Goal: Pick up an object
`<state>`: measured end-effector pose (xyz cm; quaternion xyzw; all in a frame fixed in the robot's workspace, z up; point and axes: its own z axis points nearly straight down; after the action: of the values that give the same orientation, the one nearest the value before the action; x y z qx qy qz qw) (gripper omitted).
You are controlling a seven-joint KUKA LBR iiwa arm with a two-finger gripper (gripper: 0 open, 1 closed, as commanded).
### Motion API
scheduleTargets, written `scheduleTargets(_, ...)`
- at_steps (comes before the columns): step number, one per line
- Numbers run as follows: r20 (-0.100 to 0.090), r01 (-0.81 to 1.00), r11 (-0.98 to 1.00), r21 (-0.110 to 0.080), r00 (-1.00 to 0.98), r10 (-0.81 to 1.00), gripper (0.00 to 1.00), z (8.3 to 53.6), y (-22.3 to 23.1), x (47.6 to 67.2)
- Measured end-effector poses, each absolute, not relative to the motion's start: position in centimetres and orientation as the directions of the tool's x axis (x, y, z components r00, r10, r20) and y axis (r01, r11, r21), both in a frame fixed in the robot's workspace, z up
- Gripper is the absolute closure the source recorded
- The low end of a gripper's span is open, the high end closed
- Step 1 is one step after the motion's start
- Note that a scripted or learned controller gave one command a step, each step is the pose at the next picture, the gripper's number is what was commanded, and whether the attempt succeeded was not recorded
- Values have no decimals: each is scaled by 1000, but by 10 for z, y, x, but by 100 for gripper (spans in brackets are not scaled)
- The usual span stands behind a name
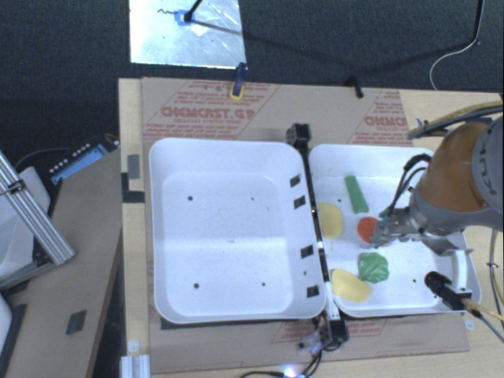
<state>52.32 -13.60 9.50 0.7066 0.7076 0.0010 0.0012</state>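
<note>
The right bin (409, 286) holds several small objects. A green stick (356, 194) lies near its back, with a pale yellow piece (331, 220) to its front left by the divider. A red round piece (366, 228) sits mid-bin, a green leafy piece (373, 267) lies in front of it, and another yellow piece (350, 286) rests at the front left corner. My gripper (384, 233) is low in this bin, right beside the red piece on its right and just behind the green leafy piece. Nothing shows as held.
The left bin (169, 235) stands beside the right one, with a black-clipped divider (309, 219) between them. The arm's orange band (457, 172) overhangs the right bin's right side. Cardboard (205, 109) lies under both bins.
</note>
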Motion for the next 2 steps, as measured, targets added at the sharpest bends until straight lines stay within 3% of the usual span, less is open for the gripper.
scheduleTargets(1,-1,1000,12,17,-12,1000,100,182,-92,613)
scheduleTargets(2,2,1000,1,-7,-1,1000,100,96,-90,578)
